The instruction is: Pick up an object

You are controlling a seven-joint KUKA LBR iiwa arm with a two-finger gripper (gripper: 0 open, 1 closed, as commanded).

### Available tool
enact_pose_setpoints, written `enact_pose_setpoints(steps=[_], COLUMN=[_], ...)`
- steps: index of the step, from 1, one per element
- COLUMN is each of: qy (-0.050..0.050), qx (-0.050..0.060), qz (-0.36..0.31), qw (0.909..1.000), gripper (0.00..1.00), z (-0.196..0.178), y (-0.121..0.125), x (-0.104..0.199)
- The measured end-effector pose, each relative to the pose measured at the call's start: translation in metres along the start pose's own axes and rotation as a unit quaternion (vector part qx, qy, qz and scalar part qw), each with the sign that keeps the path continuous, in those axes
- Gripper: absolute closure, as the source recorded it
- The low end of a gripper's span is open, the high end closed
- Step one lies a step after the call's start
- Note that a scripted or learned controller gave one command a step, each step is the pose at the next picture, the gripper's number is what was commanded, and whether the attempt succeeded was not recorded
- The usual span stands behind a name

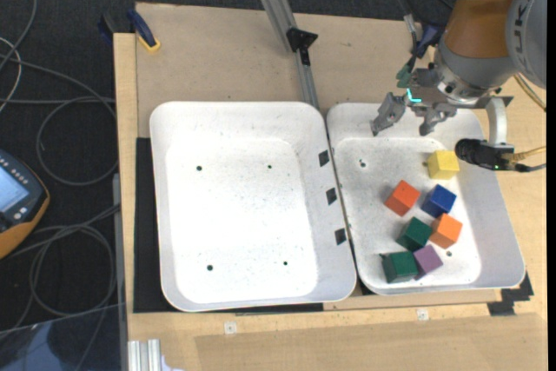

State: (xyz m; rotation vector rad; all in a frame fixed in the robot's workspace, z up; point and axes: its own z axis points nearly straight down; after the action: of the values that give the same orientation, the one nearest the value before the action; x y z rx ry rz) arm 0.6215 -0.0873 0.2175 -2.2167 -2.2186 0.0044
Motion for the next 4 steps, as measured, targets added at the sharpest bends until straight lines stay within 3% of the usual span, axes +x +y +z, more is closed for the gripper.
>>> enact_pose_setpoints(steps=[1,3,4], qy=[0.000,0.000,0.000], qx=[-0.002,0.001,-0.001], qz=[0.000,0.000,0.000], qw=[1.0000,1.0000,1.0000], gripper=[0.00,0.00,0.00], z=[-0.003,0.100,0.119], y=[0.001,-0.010,-0.011], x=[0.000,0.003,0.004])
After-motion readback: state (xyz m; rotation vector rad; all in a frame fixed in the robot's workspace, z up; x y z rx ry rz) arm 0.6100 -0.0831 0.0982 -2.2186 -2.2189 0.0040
